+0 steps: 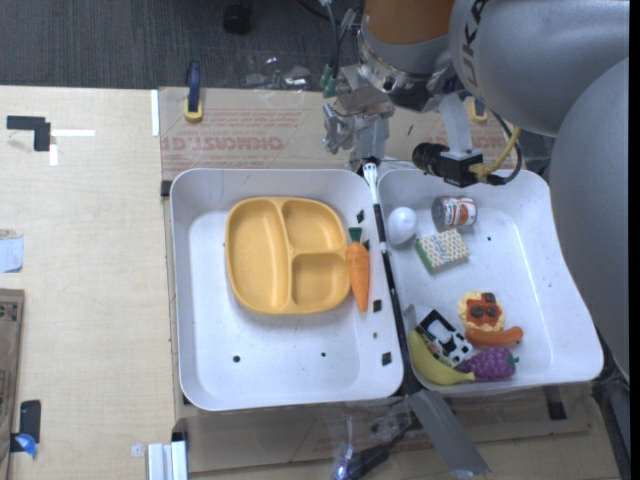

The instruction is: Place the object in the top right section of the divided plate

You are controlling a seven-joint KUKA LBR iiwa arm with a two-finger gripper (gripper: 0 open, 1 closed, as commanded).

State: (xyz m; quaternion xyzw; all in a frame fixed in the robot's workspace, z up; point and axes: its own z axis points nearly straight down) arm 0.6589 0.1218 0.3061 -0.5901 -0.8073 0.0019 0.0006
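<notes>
we see the grey arm point(540, 48) reaching in from the right, its orange band point(410, 3) at the top of the view and the wrist bent down toward the far rims of the two bins. the gripper point(352, 128) hangs above the far edge of the bins, just over the divider where they meet, above the cardboard at the back of the bench point(80, 268). from this angle we cannot tell how its tips are set, and nothing shows between them.

the carrot point(358, 273) lies in the left bin point(200, 368), touching the right rim of the yellow divided plate point(288, 254) and close to the bin's right wall. its long axis runs from far to near, with the green top at the far end and the narrow tip pointing toward the near edge. it rests on the bin floor beside the plate, outside all of the plate's sections.

the right bin point(560, 268) holds a white ball point(401, 223), a small can point(454, 212), a green-edged block point(442, 249), a banana point(435, 365), purple grapes point(492, 363) and a few other toys.
</notes>
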